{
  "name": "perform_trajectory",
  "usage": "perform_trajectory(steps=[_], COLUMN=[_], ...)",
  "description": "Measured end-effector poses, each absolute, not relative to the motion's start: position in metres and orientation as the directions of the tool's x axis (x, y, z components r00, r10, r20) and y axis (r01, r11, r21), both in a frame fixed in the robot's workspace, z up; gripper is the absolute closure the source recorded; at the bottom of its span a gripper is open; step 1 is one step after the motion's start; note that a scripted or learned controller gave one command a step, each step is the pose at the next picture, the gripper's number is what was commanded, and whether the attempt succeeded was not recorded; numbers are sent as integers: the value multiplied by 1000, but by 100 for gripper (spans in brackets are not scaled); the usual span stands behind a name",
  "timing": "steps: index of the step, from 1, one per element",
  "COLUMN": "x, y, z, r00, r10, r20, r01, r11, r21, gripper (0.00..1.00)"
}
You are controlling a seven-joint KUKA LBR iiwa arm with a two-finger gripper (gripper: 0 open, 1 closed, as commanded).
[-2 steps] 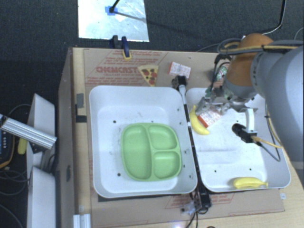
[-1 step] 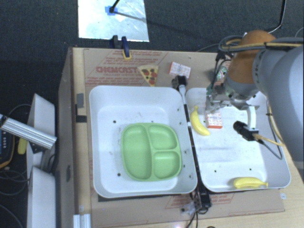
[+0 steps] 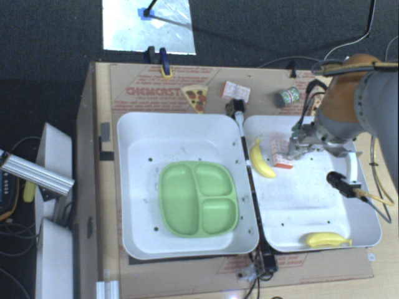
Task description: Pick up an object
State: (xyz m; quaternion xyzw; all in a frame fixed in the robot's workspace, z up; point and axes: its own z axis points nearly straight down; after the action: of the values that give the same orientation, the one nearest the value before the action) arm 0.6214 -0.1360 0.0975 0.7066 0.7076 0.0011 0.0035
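**Pick target: packet or banana, right bin**

Gripper (image 3: 298, 147) low over the right bin (image 3: 312, 198), around that bin's 11 o'clock. Cannot tell whether it is open or closed, as the wrist covers it from this angle. Nothing seen held.

Nearest thing: small red-and-white packet (image 3: 280, 156), just beside the gripper at its 8 o'clock, flat on the bin floor. Judgement: light, thin, probably crinkly, with little height to close on. It would need an edge pinch and may slide on the smooth plastic.

Next out: banana (image 3: 262, 161) at the bin's 9 o'clock, lying along the wall next to the left bin (image 3: 143, 167). Judgement: likely a light, stiff toy with smooth, curved skin. Best taken across the thick middle. The wall leaves little room on its far side.

Second banana (image 3: 327, 239) at 5 o'clock, against the bin's near rim and well apart from the gripper. Same handling, and again a wall close by.

The bin floor is white, smooth and mostly bare between these three, so there is open room to come down.

The left bin holds a green divided plate (image 3: 199, 198). On the cardboard-covered tabletop (image 3: 156, 92), at 12 o'clock beyond the bins: pizza slice (image 3: 195, 97), card (image 3: 235, 91), can (image 3: 288, 96).
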Motion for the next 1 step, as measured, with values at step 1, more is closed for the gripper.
perform_trajectory(steps=[1], x=[623], y=[-135], z=[109], r00=[-4], r10=[1000], r20=[-3], r01=[1000], r11=[4], r21=[10], gripper=[100])
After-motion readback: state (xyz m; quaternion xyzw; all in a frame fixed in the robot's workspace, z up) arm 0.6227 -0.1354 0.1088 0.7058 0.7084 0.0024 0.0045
